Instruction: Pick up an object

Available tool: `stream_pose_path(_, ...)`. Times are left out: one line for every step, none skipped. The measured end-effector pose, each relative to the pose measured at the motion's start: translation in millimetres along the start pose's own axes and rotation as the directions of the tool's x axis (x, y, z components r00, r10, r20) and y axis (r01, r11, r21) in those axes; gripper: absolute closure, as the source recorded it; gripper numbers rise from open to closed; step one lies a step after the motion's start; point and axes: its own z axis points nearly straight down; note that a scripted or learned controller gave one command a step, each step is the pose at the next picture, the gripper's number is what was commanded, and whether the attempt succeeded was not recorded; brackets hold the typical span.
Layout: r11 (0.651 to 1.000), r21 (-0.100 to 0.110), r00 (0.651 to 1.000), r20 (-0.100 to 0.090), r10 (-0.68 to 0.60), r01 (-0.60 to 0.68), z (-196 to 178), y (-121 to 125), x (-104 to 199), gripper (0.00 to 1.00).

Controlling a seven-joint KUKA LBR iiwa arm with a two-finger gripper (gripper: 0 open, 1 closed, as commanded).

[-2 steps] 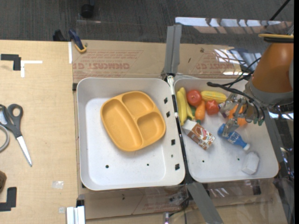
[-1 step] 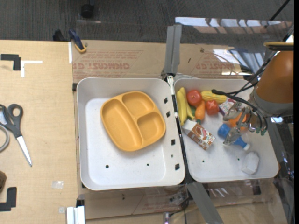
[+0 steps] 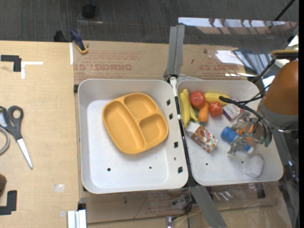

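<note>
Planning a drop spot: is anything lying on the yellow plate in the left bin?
No. The yellow plate sits alone in the left bin, its three compartments bare.

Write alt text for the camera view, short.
Seen from above, a grey arm's gripper is lowered into the right white bin among a blue object, a small carton, a banana, a tomato and other toys. The left bin holds a yellow divided plate; scissors lie on the bench.
</note>
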Motion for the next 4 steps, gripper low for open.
stream_pose_path(1.0, 0.001, 1.0, 0.003, -0.003, 0.003, -9.5, 0.7, -1.0, 1.0)
stream_pose_path(1.0, 0.001, 1.0, 0.003, -0.003, 0.003, -9.5, 1.0, -0.9, 0.0)
stream_pose_path(1.0, 0.001, 1.0, 0.001, 0.023, -0.023, -0.4, 10.4, 11.4, 0.0)
stream_pose_path(1.0, 0.001, 1.0, 0.004, 0.02, -0.02, -10.2, 10.9, 10.3, 1.0)
